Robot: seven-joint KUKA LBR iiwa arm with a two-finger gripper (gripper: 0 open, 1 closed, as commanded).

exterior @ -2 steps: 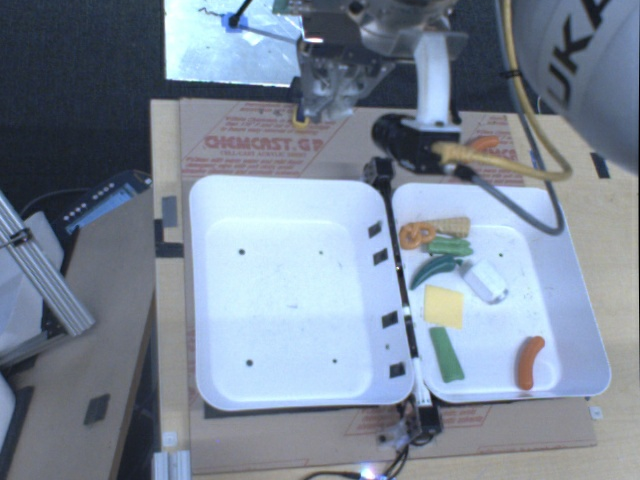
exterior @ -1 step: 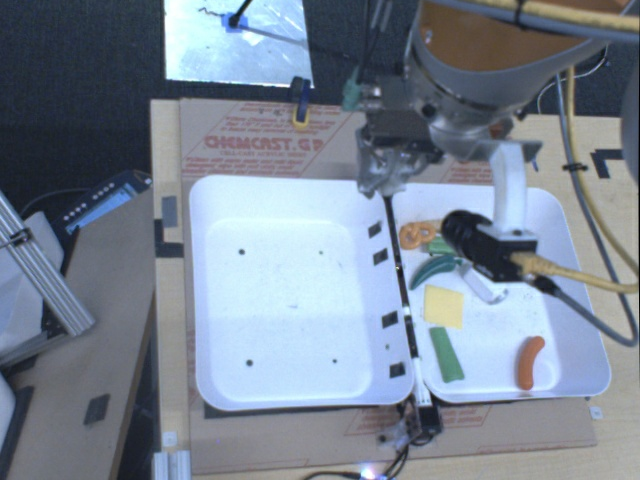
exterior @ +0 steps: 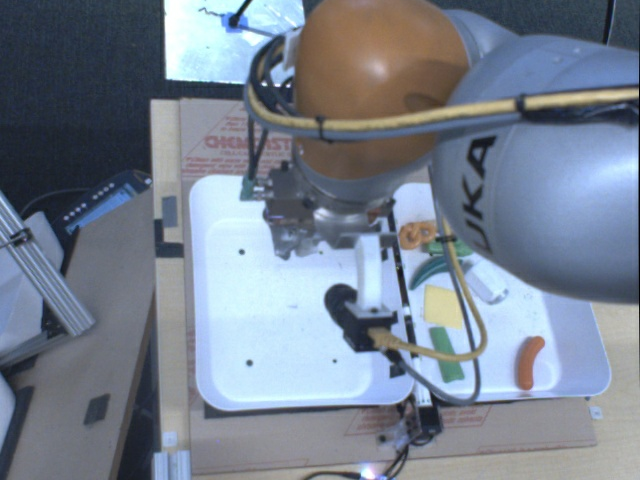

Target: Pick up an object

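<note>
My gripper hangs low over the back part of the left bin, under the large orange wrist band. No object shows under it or beside it on the white floor there. The loose objects lie in the right bin: an orange piece at the back, a curved green piece, a yellow block, a green stick, a pale small object and an orange-red sausage shape near the front right. The arm hides much of the right bin's back.
Both bins rest on a cardboard sheet on the bench. A raised wall divides the two bins. A grey metal rail and a handheld device lie off to the left.
</note>
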